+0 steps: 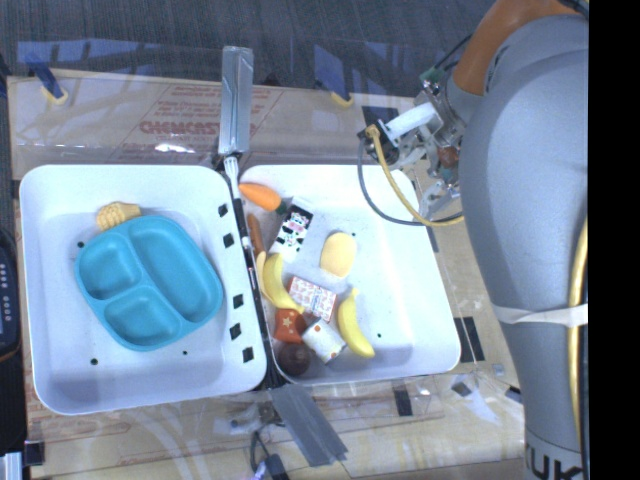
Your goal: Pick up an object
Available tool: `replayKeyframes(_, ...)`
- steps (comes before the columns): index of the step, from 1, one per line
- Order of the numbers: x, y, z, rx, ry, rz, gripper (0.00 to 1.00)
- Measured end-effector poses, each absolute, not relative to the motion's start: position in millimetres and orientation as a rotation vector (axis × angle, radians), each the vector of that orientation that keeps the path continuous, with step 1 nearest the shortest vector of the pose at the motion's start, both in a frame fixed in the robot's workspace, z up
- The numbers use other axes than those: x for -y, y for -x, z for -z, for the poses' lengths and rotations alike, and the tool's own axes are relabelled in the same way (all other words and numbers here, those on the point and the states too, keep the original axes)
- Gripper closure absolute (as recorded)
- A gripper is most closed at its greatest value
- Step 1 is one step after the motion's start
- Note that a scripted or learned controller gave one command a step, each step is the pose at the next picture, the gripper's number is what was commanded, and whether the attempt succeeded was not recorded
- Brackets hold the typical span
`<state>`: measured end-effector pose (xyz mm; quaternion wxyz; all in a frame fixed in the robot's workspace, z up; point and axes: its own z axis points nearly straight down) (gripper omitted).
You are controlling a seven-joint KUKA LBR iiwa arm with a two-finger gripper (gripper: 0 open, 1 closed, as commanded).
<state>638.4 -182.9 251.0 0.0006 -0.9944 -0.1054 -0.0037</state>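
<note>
Carrot (262,196) left of pincer (437,183)

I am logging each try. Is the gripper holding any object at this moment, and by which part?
It cannot be told. The gripper is at the right bin's far right rim, apart from the carrot and bananas lying in the bin.

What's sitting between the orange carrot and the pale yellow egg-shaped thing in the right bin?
In the camera view, a small black-and-white patterned carton lies between the carrot and the pale yellow egg-shaped piece, closer to the carrot.
</note>
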Motion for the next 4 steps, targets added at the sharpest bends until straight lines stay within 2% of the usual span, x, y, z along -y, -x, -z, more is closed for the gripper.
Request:
replayKeyframes(1,187.7,-551.1,-143.5,0.513,3.092,-0.018,0.0)
replayKeyframes(2,208.4,-556.0,-130.4,0.331,3.121,-0.005,0.0)
replayKeyframes(3,210.4,-476.9,-181.8,0.325,3.122,-0.001,0.0)
replayKeyframes(4,208.6,-476.1,-144.2,0.344,3.117,-0.01,0.0)
